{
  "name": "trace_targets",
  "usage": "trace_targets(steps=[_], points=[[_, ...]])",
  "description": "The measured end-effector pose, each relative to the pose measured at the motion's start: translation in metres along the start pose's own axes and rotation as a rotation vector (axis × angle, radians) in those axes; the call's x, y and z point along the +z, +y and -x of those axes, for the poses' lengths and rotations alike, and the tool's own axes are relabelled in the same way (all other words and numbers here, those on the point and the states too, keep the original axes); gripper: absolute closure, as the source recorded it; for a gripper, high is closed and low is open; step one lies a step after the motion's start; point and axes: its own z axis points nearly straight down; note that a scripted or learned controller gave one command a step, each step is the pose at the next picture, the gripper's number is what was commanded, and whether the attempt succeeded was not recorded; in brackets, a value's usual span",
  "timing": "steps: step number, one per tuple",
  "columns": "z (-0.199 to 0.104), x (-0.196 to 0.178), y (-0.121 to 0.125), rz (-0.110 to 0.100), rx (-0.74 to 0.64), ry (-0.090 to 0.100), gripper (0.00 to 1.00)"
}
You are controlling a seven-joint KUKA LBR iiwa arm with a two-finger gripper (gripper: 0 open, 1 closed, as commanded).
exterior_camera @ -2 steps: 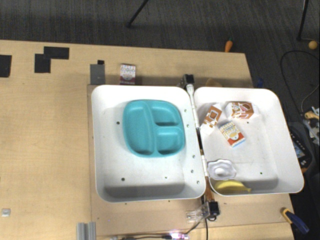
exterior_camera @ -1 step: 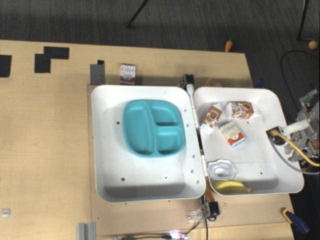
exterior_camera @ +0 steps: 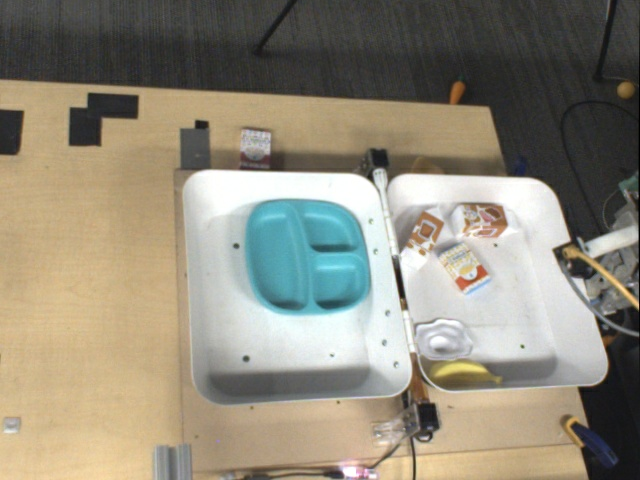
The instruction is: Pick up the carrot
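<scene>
The right bin (exterior_camera: 535, 303) holds several small items. Two brown-and-white packets (exterior_camera: 425, 231) (exterior_camera: 482, 220) lie near its far left corner. A small white carton with orange print (exterior_camera: 465, 267) lies just in front of them. A crumpled clear-white plastic piece (exterior_camera: 442, 338) sits by the near left corner. Beside that piece, a yellow curved item (exterior_camera: 466, 373) rests against the near wall. None of these items clearly reads as a carrot.
The left bin (exterior_camera: 225, 343) bears a teal divided plate (exterior_camera: 306, 255) at its middle. A small printed box (exterior_camera: 256, 148) and a grey block (exterior_camera: 194, 147) stand behind the left bin. Cables and white hardware (exterior_camera: 608, 258) crowd the right bin's right edge.
</scene>
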Motion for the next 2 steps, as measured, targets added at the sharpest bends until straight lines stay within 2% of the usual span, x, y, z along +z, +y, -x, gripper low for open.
trace_targets(steps=[2], points=[[-0.004,-0.020,-0.002,-0.003,-0.037,0.001,1.00]])
